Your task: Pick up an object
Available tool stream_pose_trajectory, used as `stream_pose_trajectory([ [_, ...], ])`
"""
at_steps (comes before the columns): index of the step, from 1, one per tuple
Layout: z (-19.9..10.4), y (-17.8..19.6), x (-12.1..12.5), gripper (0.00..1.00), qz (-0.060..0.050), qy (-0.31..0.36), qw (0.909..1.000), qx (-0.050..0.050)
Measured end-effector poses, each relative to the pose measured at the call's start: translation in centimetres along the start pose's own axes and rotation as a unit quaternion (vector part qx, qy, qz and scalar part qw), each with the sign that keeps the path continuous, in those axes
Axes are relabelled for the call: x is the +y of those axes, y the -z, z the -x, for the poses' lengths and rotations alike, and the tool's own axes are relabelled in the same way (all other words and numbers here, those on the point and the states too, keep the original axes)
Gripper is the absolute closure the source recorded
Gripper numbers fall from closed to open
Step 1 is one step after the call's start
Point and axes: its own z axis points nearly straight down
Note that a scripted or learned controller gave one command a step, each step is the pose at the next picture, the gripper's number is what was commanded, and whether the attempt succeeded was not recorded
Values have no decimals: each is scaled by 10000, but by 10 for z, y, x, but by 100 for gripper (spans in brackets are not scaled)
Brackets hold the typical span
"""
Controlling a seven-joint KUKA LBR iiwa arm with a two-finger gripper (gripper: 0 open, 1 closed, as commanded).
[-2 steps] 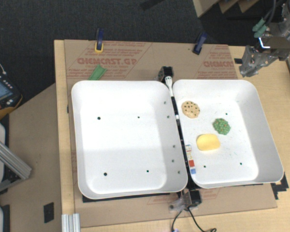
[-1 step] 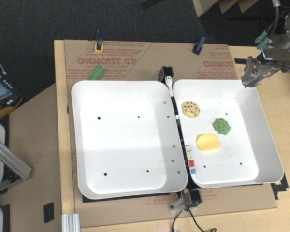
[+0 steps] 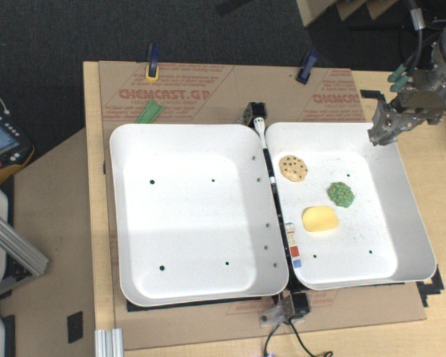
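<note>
Three small objects lie in the right bin: a round tan cookie with dark specks, a green bumpy broccoli-like piece, and a yellow rounded lump. My gripper hangs at the bin's far right corner, above and to the right of all three objects, with nothing seen between its fingers. It stands well apart from the green piece, the nearest of them.
The left bin sits beside the right one, joined by a black divider strip. Both rest on a brown cardboard sheet held by clamps at the back. A small green item lies on the cardboard behind the left bin.
</note>
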Motion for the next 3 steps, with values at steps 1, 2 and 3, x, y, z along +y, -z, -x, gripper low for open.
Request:
stream_pose_trajectory([
  [1,-121,15,-7,100,42,76,10000,15],
  [2,-94,-41,-26,100,-12,-5,10000,-3],
  [3,-148,-28,-30,100,36,38,10000,8],
])
